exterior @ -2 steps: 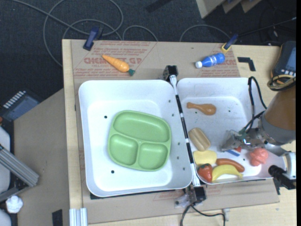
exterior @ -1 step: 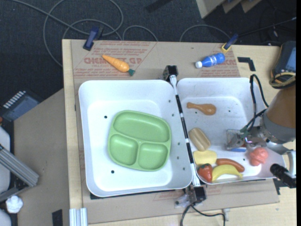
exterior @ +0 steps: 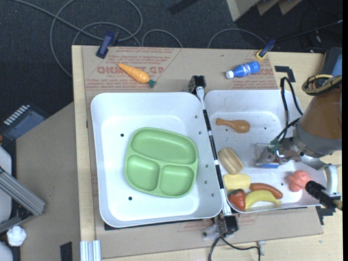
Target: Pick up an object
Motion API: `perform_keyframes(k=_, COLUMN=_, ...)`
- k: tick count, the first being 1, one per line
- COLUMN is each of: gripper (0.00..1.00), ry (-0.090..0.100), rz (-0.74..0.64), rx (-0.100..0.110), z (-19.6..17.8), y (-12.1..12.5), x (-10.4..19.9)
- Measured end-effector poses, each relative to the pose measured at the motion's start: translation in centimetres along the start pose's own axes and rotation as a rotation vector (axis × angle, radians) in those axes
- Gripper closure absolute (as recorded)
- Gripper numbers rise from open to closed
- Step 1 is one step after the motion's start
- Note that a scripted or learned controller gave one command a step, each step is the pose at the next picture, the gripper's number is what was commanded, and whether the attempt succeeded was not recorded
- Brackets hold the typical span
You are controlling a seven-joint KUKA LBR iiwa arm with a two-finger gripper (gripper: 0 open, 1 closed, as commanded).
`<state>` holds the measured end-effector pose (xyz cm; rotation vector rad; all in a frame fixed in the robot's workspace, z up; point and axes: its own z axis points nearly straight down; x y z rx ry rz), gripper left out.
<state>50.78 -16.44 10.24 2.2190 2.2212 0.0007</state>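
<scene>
Dark carpet surrounds a pale wooden bench (exterior: 81, 145) that fills most of the frame, and two shallow white bins sit side by side on it. Nearest, along the lower rim of the right bin (exterior: 247, 98), the toy food crowds together: a red pepper (exterior: 237, 200) in the lower left corner, a banana (exterior: 262, 198) touching it, a red sausage (exterior: 266, 188) lying over the banana, a yellow block (exterior: 237, 180) just above the pepper, and a pink peach (exterior: 298, 180) at the lower right, close to the rim. A bread roll (exterior: 230, 160) lies against the left wall, above the yellow block. The gripper (exterior: 267, 155) sits low in the middle of this bin, right of the roll and above the sausage, with a small blue piece (exterior: 269, 165) just beneath it; I cannot tell whether anything is held or how the jaws stand. Open white floor lies above the gripper, up to a brown drumstick (exterior: 234, 125) near the upper left of the bin. The left bin (exterior: 109, 118) holds a green divided tray (exterior: 161, 161) in its middle, with bare floor all round. Farthest, on the bench's top strip, lie a carrot (exterior: 135, 73) at upper left and a blue bottle (exterior: 243, 70) at upper right.
</scene>
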Motion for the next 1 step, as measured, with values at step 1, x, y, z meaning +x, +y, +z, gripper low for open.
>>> perform_keyframes(k=1, gripper=1.00, ry=0.002, rz=-0.001, rx=0.000, z=-8.41, y=4.08, x=10.35)
